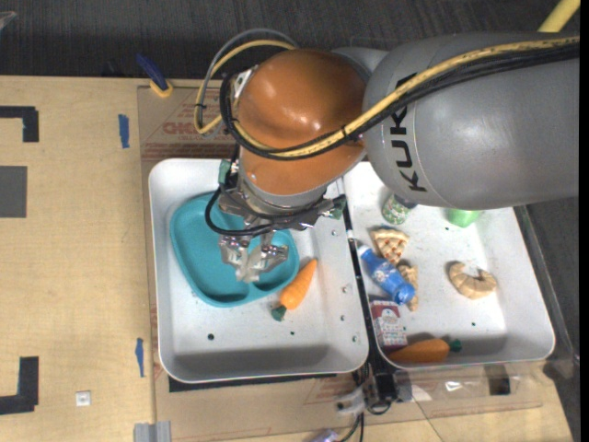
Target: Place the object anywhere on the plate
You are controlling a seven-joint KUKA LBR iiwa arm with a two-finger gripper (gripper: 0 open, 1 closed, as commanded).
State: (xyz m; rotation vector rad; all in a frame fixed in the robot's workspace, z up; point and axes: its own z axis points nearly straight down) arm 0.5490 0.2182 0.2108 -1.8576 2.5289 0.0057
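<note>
A teal plate lies in the left white bin. My gripper hangs low over the plate's right half, open, with bare teal showing between its fingers. An orange carrot with a green stem end lies slanted on the bin floor just right of the plate, its upper tip at the plate's rim. The carrot is apart from the gripper, a little to its lower right. The orange wrist and grey arm hide the plate's top right part.
The right bin holds a waffle piece, a blue bottle, a croissant, a second carrot, a red packet and green items at the back. The bins' shared wall runs just right of the carrot.
</note>
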